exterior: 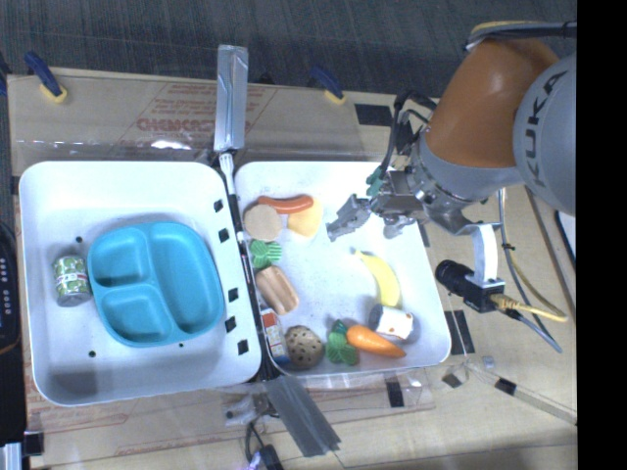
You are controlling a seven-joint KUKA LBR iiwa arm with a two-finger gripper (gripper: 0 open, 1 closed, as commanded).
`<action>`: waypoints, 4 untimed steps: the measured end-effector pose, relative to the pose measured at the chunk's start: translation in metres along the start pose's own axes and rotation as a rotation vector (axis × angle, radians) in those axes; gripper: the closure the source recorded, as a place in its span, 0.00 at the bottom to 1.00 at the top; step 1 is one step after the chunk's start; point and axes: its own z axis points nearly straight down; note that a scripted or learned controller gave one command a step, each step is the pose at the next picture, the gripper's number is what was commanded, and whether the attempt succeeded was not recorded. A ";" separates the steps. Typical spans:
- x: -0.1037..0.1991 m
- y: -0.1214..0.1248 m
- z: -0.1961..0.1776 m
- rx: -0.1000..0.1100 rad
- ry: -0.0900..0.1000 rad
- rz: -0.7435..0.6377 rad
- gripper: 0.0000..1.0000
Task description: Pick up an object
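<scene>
Two smooth white bins (39,360), curved banana (382,277), metal tool (372,218) above

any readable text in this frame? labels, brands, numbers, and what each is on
"KUKA": on the grey arm, upper right, letters running vertically.
Red print on the clear sheet behind the bins: too faint to read.
Label on the small can in the left bin, beside the blue divided tray: too small to read.
Print on the small packet at the right bin's left wall: too blurred to read.
</scene>
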 end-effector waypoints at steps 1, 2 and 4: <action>-0.057 -0.028 0.102 0.008 0.001 0.018 0.00; -0.047 -0.050 0.194 -0.003 0.001 -0.066 0.00; -0.017 0.042 0.195 0.000 0.001 -0.045 1.00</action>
